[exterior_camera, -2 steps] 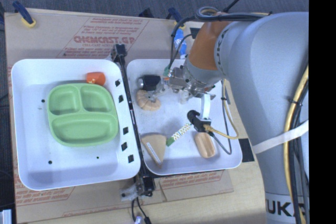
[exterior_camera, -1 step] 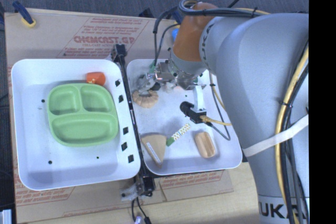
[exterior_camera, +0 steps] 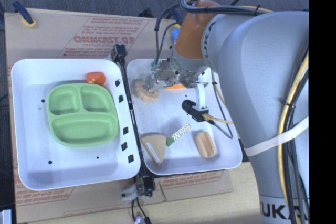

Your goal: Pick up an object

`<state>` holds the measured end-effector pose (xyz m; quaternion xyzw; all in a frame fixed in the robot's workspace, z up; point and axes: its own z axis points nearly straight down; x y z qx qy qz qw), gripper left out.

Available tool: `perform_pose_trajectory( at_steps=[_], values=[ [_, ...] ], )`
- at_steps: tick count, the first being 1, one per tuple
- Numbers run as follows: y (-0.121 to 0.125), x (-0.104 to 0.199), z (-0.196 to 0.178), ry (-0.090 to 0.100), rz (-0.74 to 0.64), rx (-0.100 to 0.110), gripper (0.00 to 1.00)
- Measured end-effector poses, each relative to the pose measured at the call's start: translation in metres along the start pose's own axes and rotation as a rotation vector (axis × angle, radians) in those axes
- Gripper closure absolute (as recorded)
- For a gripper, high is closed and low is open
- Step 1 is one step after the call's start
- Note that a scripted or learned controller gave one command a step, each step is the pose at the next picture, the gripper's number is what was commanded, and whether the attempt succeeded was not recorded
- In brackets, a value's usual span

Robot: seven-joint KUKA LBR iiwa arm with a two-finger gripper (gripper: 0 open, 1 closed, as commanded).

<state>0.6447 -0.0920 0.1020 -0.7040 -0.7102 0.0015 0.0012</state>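
Camera view: fixed, looking down at a slant on both bins.
Arm (exterior_camera: 252, 60): comes in from the right and bends over the right bin (exterior_camera: 163, 115); we judge this is the working bin.
Gripper (exterior_camera: 157, 80): low over the bin's far left part, just beside a tan pastry-like piece (exterior_camera: 143, 92).
Contact: we can't confirm touch; it may be touching or slightly apart.
Grip state: too cluttered w/ cabling to read, so we cannot tell whether it is wide, narrow or holding anything.
Task obj: probably the tan piece, as it is nearest; it lies on the bin floor, not lifted.
Alt. obj: orange piece (exterior_camera: 175, 86), partly hidden under the wrist.
Other items, near end: tan wedge (exterior_camera: 152, 147), green-white stick (exterior_camera: 178, 135) and bun (exterior_camera: 205, 144), all lying loose and well apart from the gripper.
Left bin (exterior_camera: 21, 165): green divided plate (exterior_camera: 81, 113) lies flat w/ a red-orange item (exterior_camera: 95, 78) just beyond it; nothing is reaching there.
Stage: approach or grasp attempt, in our judgement; pick not yet shown.
Risk: the tan piece sits near the bin wall, so approach room is tight on that side.
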Motion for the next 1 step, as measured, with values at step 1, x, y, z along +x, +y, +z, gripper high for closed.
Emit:
perform_pose_trajectory(
  at_steps=[1],
  values=[
    [-0.0454,-0.0468,-0.0888,-0.002,-0.407,-0.003,1.0]
  ],
)
